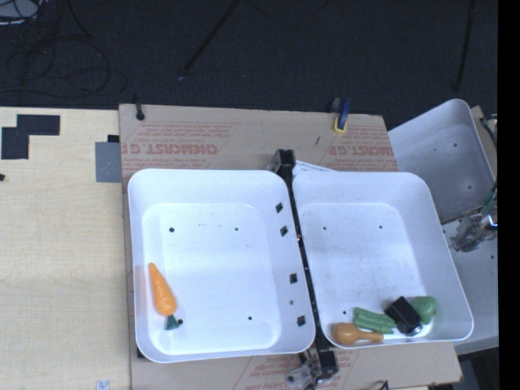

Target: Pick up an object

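Bench stock, viewed from above.

Left shallow white plastic bin (207,187): one orange toy carrot with a dark green stub (162,292), lying lengthwise against the left wall near the front corner, stub toward the front.

Right shallow white plastic bin (370,189): four pieces clustered in the front right corner. A tan pear-shaped toy (354,334) lies nearest the front rim; a long green pod-like toy (373,320) lies just behind it, touching; a small black block (404,314) rests beside the pod's right end and partly over a rounded green toy (424,306).

Under both bins: a brown printed cardboard sheet (244,140) on a pale wooden bench (57,258).

Gripper state: cannot tell.
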`<move>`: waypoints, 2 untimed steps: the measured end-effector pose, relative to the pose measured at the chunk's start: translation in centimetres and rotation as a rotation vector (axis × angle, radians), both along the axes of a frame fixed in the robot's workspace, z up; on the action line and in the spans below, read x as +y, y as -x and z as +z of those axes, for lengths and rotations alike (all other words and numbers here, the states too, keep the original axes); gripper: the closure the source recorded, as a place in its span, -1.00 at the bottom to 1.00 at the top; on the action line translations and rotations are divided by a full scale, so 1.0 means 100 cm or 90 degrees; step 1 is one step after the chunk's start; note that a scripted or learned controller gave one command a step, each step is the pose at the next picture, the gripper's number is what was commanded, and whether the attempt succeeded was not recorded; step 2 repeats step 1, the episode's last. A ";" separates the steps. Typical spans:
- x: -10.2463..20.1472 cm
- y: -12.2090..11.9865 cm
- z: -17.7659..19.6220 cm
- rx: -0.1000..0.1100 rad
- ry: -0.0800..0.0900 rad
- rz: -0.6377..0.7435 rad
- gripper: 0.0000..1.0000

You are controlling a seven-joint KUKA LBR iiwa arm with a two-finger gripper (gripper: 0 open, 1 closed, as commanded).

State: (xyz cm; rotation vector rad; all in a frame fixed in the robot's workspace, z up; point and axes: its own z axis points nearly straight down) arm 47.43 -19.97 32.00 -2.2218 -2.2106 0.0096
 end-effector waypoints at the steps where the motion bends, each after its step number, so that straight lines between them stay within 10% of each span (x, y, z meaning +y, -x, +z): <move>1: 0.009 -0.060 -0.055 -0.003 -0.001 0.005 1.00; 2: 0.009 -0.060 -0.055 -0.003 -0.001 0.005 1.00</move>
